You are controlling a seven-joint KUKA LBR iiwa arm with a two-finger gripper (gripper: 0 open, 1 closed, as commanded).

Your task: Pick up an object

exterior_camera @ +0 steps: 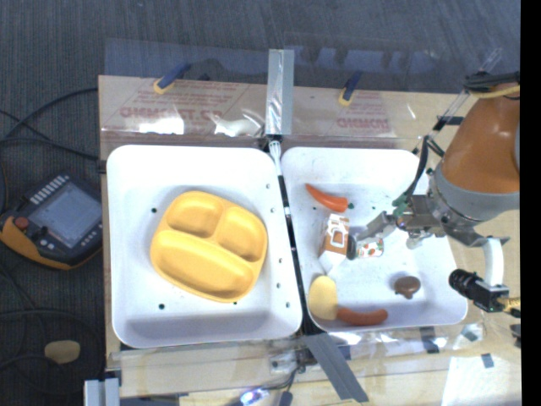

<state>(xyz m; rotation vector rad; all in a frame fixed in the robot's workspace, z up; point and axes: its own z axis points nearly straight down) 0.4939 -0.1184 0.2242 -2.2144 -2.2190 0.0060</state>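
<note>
The right bin holds several small objects. An orange pepper-like piece lies near the bin's back left. A small brown and white carton stands in the middle. Just right of it is a small white and red item. A yellow round piece and a reddish sausage lie at the front, and a brown lump sits to the front right. My gripper reaches in from the right, low over the bin, its tip between the carton and the white and red item.
The left bin carries a yellow divided plate. A metal strip stands behind the seam between the bins. A handheld pendant and cables lie on the floor at the left. The arm's orange band hangs over the right bin's right edge.
</note>
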